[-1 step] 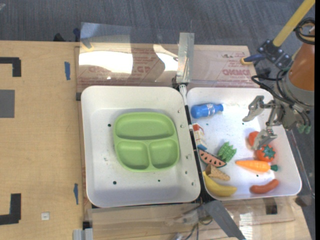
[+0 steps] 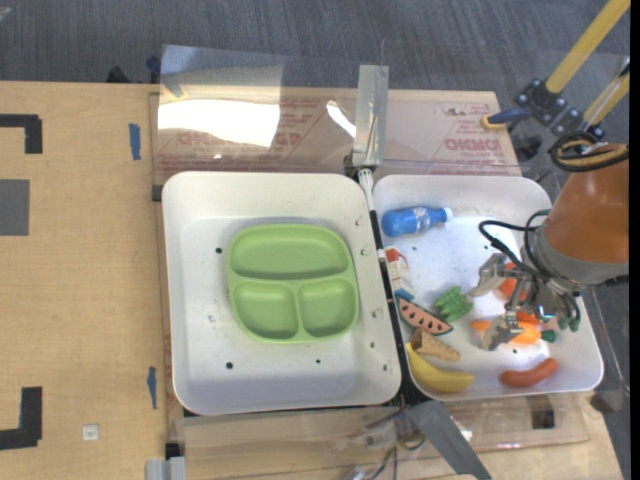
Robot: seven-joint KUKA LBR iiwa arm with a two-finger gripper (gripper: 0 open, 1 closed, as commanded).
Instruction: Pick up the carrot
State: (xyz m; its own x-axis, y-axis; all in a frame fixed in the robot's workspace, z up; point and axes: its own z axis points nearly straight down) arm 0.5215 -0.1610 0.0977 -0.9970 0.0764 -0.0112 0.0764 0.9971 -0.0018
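Two white bins (image 2: 190,268) sit on brown board above grey carpet; one green plate (image 2: 293,280), one carrot (image 2: 520,334) beneath the gripper (image 2: 512,313), grip unclear.

End effector (image 2: 512,308) low, wrist tilted leftward.

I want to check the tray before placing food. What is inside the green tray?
The green tray in the left bin has three compartments, and all three show bare green bottoms with nothing in them. No part of it is covered.
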